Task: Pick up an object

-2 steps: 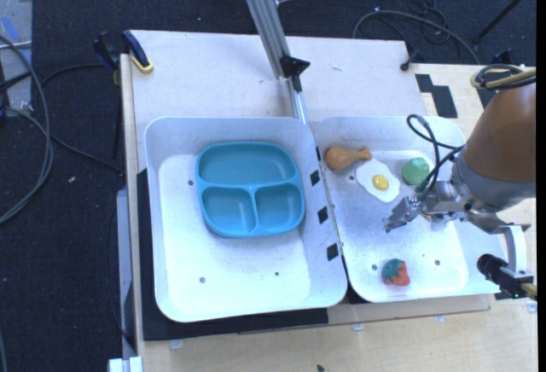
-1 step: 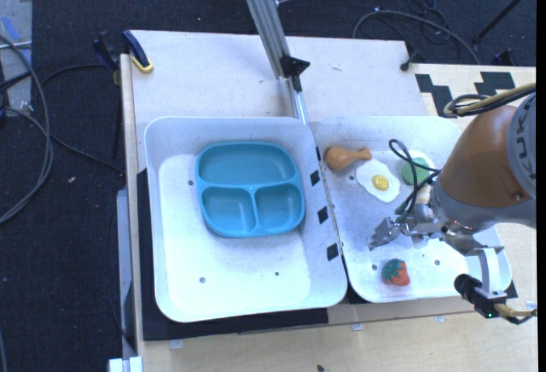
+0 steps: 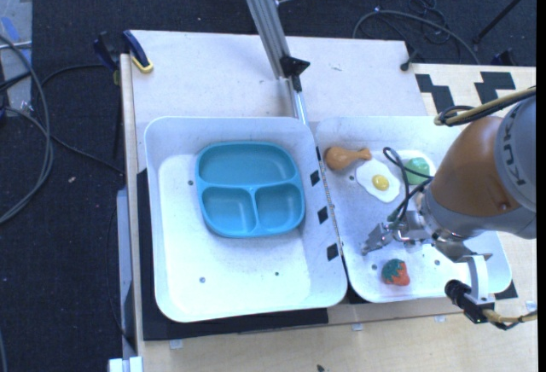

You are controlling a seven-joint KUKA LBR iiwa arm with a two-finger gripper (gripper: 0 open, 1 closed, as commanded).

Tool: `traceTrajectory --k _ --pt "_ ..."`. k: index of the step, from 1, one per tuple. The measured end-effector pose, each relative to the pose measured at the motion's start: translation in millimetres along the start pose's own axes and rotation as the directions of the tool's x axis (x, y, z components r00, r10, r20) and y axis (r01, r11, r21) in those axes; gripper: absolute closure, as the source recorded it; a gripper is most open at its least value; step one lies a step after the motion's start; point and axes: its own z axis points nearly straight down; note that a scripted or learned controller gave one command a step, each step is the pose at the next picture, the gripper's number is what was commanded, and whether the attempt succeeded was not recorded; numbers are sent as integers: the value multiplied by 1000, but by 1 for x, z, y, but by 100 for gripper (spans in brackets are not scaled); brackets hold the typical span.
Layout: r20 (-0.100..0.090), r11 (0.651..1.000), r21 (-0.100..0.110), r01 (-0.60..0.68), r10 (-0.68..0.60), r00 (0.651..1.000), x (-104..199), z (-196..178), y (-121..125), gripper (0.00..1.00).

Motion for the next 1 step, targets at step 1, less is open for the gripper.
traceTrajectory --k 1 --pt "4 1000 -7 -2 2 1000 -1 -13 2 100"
